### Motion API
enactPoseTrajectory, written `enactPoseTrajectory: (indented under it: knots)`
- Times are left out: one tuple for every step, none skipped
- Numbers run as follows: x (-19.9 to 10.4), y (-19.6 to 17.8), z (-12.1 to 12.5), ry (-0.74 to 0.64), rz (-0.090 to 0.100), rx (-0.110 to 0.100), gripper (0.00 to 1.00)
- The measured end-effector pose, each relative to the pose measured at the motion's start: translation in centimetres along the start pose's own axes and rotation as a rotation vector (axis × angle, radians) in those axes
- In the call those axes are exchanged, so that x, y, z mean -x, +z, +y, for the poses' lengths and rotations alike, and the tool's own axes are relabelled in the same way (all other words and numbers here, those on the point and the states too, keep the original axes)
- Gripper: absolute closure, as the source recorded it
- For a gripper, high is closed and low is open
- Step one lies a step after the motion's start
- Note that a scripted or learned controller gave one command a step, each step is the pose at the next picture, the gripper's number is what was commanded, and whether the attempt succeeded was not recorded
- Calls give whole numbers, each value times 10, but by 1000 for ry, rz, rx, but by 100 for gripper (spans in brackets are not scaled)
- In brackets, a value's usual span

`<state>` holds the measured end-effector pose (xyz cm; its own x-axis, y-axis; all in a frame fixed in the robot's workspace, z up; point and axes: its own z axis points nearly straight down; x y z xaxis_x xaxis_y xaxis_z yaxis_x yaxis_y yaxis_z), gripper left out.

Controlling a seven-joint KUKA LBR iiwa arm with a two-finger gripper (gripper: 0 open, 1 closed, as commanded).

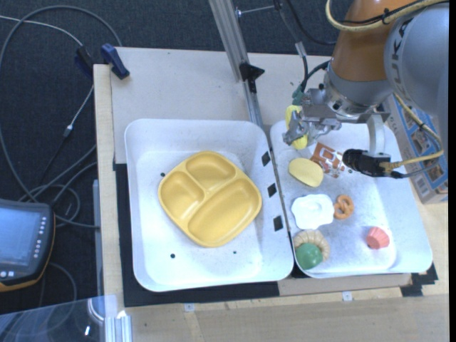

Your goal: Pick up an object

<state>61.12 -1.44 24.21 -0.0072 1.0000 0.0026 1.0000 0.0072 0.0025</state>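
Camera view: the gripper (pixel 298 135) hangs over the right bin's (pixel 410 223) far left corner, right above a small yellow piece (pixel 293 115); whether it is released or clenched I cannot tell. Just beside it, toward the bin's middle, lies a yellow lemon-shaped toy (pixel 306 172), the likeliest pick. It looks light, stiff and smooth, probably plastic, so it may slip; gripping across its narrow middle seems best. A yellow tray (pixel 209 198) fills the left bin (pixel 142 262).
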Motion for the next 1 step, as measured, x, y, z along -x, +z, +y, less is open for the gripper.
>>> enactPoseTrajectory:
  knots:
    - [-50, 12, 9, 1, -1, -2, 100]
